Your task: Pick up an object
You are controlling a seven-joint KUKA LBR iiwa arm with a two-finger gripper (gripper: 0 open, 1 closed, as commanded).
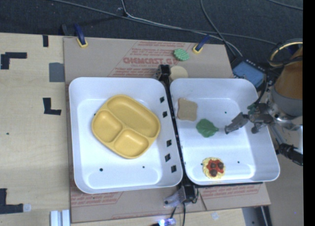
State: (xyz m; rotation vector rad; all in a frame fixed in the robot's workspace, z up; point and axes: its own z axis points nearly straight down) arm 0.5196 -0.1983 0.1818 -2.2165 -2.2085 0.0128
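Two shallow white bins sit side by side on the table (29, 121), touching along a black centre seam. The left bin (83, 171) holds a yellow divided plate (126, 126), set at a slant near the bin's middle, with bare floor around it on all sides, widest along the near edge.

The right bin (246, 171) holds three small items. A tan square piece (187, 110) lies close to the centre seam. A green leaf-shaped piece (207, 128) lies just beside it, toward the middle of the bin. A small pizza toy (213, 167), yellow with red topping, lies near the bin's near edge, well apart from the other two.

The gripper (241, 121) reaches in over the right wall of the right bin. Its dark jaws point toward the green piece and are apart from it, with bare floor between. Nothing is visible between the jaws; whether they are spread or closed cannot be told. The far part of the right bin is open floor.

A green dotted disc (181, 54) lies on the cardboard (113, 57) beyond the bins.
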